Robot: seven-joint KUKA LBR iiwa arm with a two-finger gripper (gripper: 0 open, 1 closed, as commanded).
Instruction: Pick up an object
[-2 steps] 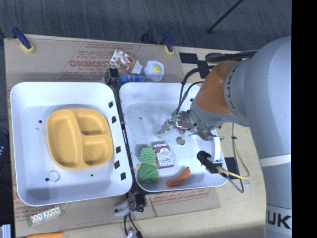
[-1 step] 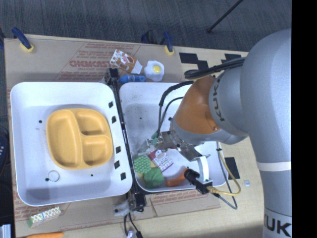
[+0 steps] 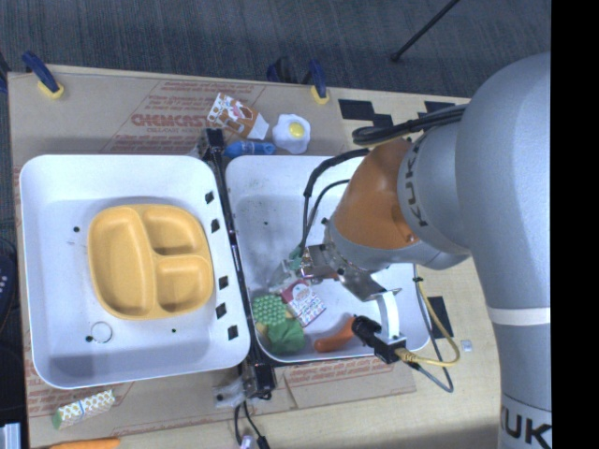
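Note:
My gripper (image 3: 301, 271) reaches down into the right bin (image 3: 267, 190), low over a pile of small objects near the bin's front. Right under it lies a white and red packet (image 3: 306, 302). A green checked object (image 3: 277, 314) sits at the bin's front left corner, and an orange carrot-like piece (image 3: 334, 338) lies along the front wall. The grey arm with its orange band (image 3: 379, 209) covers the bin's right half. The wrist hides the fingertips.
The left bin (image 3: 56, 204) holds a yellow divided tray (image 3: 150, 257). Behind the bins on the cardboard lie a small snack packet (image 3: 229, 113), a blue object (image 3: 249, 148) and a white and yellow object (image 3: 293, 131). A striped wrapper (image 3: 84, 407) lies at the front left.

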